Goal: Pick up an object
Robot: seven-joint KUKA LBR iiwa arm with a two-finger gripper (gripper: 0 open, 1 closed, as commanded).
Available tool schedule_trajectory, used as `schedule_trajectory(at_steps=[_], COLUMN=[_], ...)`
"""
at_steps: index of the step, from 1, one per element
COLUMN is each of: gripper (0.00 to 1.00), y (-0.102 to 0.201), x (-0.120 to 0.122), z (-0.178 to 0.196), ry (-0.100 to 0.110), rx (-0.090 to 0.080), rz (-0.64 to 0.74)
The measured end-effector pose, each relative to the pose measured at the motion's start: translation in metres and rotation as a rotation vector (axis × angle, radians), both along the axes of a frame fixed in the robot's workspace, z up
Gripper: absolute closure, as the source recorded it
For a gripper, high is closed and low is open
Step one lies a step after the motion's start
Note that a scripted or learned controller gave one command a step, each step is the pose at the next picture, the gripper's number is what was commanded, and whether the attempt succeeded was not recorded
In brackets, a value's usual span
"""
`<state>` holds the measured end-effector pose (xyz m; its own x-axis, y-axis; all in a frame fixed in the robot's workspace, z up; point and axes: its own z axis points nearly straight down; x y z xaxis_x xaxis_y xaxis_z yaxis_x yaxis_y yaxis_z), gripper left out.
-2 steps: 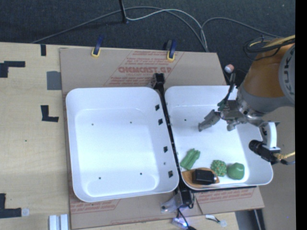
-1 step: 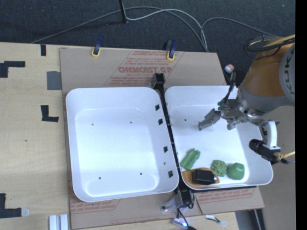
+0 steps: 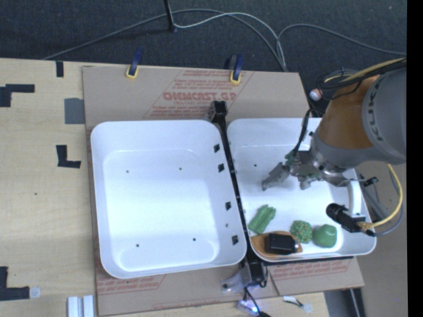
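From my remote station I read the scene as follows. The desk (image 3: 39, 197) carries a cardboard sheet (image 3: 192, 94), and on it sit two shallow white bins side by side, separated by a black divider strip (image 3: 228, 183).

Left bin (image 3: 106, 177): I see bare white floor here.

Right bin (image 3: 264, 134): all loose objects lie along its near edge. A green elongated piece (image 3: 262, 218) lies tilted just beside the divider. A black object (image 3: 281, 244) rests on an orange-brown dish-like piece (image 3: 262, 244) at the near-left corner. Touching or just beside that, I see a bumpy green object (image 3: 302, 230), and next to it a smooth rounded green object (image 3: 324, 236).

Arm (image 3: 360, 121): it enters from the right, and its grey and orange body covers the far-right part of the right bin. The claw (image 3: 281, 176) hangs over the middle of the right bin, above and apart from the row of objects. One grey finger (image 3: 273, 178) points toward the divider. I cannot tell whether the claw is apart or together, and I see no object between its fingers.

Cables (image 3: 225, 22) run across the dark floor beyond the desk.
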<state>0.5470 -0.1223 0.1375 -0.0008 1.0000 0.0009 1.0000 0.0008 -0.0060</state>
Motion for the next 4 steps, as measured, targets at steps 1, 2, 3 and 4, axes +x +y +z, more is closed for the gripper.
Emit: schedule_trajectory(at_steps=[1,2,3,4], gripper=[0.0,1.0,1.0,1.0], y=[0.0,0.0,-0.006,0.001], x=[-0.001,0.0,0.004,0.001], z=[-0.05,-0.038,0.022,0.081], ry=[-0.004,-0.006,-0.011,-0.011], rx=[-0.001,-0.001,-0.002,-0.001], rz=[0.0,0.0,-0.001,0.0])
